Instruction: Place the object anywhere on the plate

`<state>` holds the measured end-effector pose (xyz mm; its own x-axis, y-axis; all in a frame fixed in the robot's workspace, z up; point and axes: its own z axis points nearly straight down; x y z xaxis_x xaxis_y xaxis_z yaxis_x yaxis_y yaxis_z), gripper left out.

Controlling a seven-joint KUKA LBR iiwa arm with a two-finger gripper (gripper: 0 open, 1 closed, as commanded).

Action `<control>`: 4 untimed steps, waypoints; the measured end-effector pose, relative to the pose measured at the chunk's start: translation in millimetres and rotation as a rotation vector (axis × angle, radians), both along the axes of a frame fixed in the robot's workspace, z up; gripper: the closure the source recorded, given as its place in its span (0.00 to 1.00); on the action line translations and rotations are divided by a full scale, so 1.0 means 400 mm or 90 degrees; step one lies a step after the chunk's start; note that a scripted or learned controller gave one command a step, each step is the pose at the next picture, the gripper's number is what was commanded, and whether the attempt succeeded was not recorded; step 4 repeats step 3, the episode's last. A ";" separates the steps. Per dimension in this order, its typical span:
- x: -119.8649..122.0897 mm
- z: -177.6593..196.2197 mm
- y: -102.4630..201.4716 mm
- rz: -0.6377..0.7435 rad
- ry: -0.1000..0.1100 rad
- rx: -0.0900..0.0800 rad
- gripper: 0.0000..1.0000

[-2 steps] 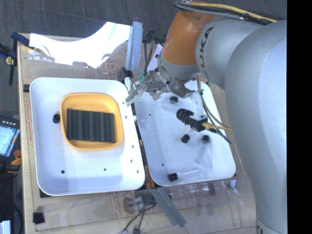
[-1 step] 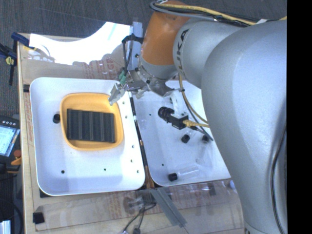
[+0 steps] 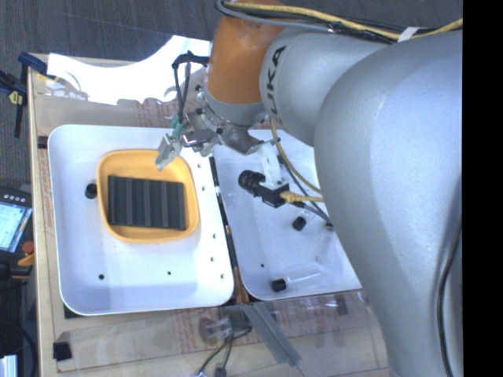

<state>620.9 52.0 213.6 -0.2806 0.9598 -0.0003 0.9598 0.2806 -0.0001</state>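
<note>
A grey arm (image 3: pixel 377 132) is seen reaching in from the right. Its gripper (image 3: pixel 167 155) is held over the upper right rim of a yellow plate (image 3: pixel 118 167) in the left bin (image 3: pixel 71 273). A dark ribbed block (image 3: pixel 147 203) is laid mid-plate, below-left of the gripper and apart from it. Whether the gripper is open cannot be told.

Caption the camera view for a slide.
Gripper above edge of yellow plate in left bin; black piece in right bin.

Plate (image 3: pixel 118 165): yellow, in left bin (image 3: pixel 134 283), dark ridged block (image 3: pixel 148 203) on it.
Gripper (image 3: pixel 167 154): above plate's rim at 1 o'clock.
</note>
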 end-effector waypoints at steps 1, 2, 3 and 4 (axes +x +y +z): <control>0.000 0.000 0.000 0.000 0.000 0.000 0.00; 0.000 0.000 0.000 0.000 0.000 0.000 0.00; 0.000 0.000 0.000 0.000 0.000 0.000 0.00; 0.000 0.000 0.000 0.000 0.000 0.000 0.00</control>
